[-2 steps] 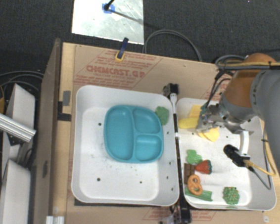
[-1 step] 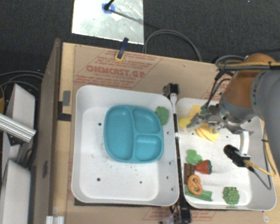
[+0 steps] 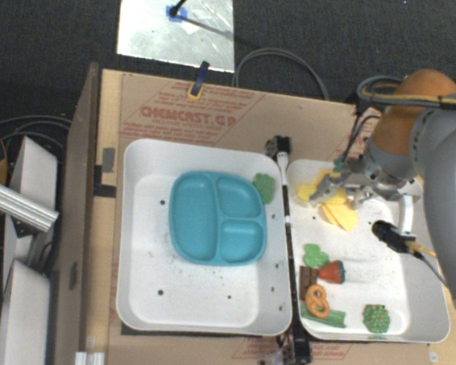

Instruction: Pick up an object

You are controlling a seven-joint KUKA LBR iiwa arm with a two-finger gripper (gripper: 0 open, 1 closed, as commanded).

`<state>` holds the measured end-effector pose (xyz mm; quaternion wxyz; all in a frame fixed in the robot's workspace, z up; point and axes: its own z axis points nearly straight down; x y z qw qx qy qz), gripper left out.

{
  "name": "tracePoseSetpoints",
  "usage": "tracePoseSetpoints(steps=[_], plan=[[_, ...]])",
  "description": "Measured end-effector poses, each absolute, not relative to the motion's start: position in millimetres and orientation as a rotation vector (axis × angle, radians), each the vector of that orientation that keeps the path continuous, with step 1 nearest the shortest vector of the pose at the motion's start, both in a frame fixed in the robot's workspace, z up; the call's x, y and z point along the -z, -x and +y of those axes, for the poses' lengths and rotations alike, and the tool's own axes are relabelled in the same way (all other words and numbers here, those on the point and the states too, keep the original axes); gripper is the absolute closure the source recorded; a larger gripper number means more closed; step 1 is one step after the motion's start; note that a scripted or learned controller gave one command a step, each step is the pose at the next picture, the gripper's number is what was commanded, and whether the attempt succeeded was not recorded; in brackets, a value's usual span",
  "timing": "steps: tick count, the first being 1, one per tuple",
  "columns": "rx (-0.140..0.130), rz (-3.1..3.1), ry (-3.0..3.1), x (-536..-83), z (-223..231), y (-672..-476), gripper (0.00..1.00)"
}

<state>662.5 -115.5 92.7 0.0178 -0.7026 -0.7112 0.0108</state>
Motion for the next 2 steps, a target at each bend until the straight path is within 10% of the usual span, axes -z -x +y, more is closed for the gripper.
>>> tracePoseSetpoints(steps=[1,2], plan=[[-0.039,-2.213,2.183,-100.8,-115.9,-660.5,1.0],[-0.036,-2.216,2.183,-101.7,-115.8,-661.4,0.0]])
